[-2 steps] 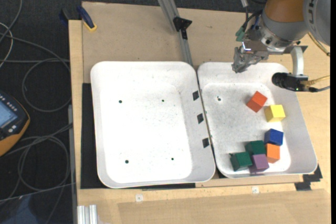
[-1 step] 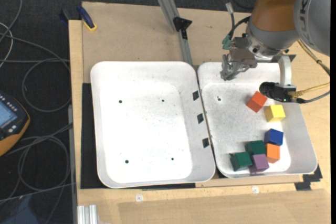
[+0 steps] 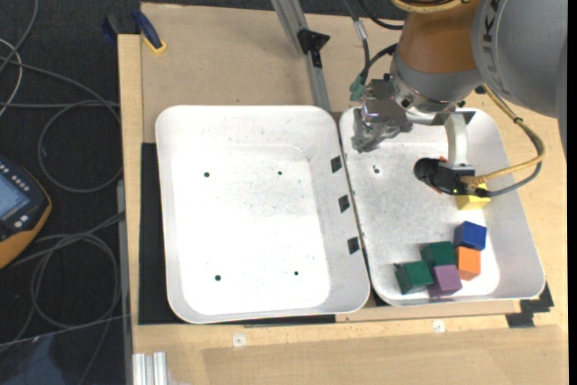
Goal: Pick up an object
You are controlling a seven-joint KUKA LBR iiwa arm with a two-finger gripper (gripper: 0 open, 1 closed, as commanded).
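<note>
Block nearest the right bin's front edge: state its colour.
Purple, seen in the camera view.

Blocks clustered at the near end of the right bin (image 3: 505,140): blue block (image 3: 471,235) above orange block (image 3: 469,261); dark green block (image 3: 440,253) beside them; purple block (image 3: 445,281) and second green block (image 3: 414,276) nearest the rim.
</note>
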